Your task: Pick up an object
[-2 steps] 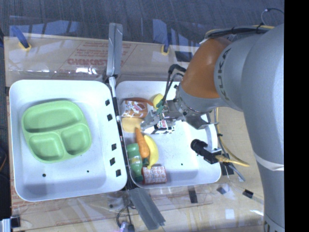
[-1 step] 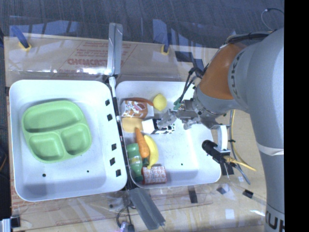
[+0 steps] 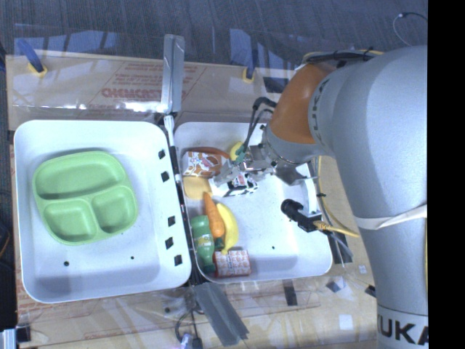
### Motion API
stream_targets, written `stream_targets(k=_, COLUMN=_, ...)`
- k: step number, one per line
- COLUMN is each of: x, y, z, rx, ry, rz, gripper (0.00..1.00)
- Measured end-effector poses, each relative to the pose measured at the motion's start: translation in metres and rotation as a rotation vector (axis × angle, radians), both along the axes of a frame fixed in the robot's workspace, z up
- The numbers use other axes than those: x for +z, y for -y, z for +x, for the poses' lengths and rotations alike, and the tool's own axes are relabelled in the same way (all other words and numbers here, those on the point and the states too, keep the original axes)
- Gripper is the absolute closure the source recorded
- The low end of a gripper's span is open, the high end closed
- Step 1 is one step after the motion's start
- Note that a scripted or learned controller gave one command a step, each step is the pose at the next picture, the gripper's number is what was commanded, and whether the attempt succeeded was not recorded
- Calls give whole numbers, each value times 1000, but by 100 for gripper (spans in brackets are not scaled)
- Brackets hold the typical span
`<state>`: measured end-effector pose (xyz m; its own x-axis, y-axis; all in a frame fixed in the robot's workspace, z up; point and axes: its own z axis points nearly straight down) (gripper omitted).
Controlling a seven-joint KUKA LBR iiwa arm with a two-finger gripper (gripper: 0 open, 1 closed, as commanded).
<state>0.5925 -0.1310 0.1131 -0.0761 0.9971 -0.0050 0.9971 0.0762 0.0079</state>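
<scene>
Bins: two white ones side by side, left bin [image 3: 29, 267] and right bin [image 3: 290, 260].
Left bin: holds a green divided plate [image 3: 85, 195] lying flat — nothing else in it.
Right bin, left wall: candidate objects are bunched here. A brown-and-white packet [image 3: 200, 163] sits at the top, an orange carrot [image 3: 213, 217] lies over a yellow banana [image 3: 229, 227], a green bottle [image 3: 201, 240] is below them, and a small printed carton [image 3: 232, 262] sits at the bottom.
Gripper: gripper [image 3: 240, 177] is low in the upper part of the right bin, just right of the packet, over a small black-and-white item [image 3: 243, 186].
Jaws: cannot tell whether they are released or clenched — the wrist hides them.
Held object: none visible between them.
Arm: grey link with orange band [image 3: 294, 115] covers the bin's right side.
Risk 1: items are touching, so a closing grip may catch two, or nudge the packet aside.
Risk 2: the small item is loose on a slick floor and may skid away.
Risk 3: a black cable [image 3: 301, 217] lies near the bin's right edge — snag hazard on lift.
</scene>
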Motion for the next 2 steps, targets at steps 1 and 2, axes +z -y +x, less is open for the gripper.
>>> stream_targets(k=1, x=52, y=49, z=20, rx=-117, ry=-15, rz=6, gripper=0)
stream_targets(k=2, x=-2, y=-14, z=39, rx=-141, ry=12, rz=4, gripper=0)
